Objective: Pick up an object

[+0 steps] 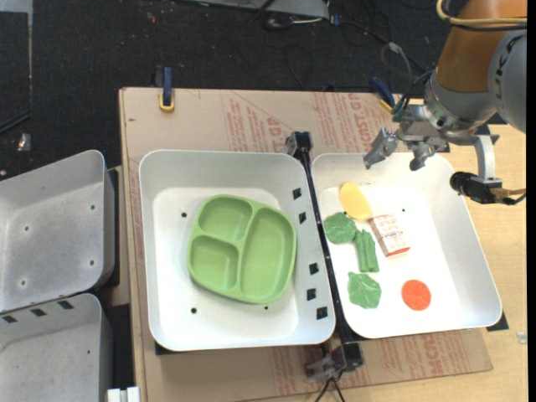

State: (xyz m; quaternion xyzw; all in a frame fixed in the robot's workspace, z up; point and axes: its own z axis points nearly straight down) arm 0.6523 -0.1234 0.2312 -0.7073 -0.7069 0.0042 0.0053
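Arm: your arm (481, 48) reached in from the right, wrist bent down over the right bin's (469, 249) far edge.
Gripper: your gripper (400, 152) hung with its two fingers spread apart and nothing between them.
Open room: you had bare white floor along the right bin's right side and far corner.
Objects: the yellow piece (355, 199) lay nearest, just below the gripper; the small box (390, 234), green pieces (358, 254) and orange disc (416, 295) lay farther toward you.
Left bin: the green divided tray (243, 248) sat well apart.
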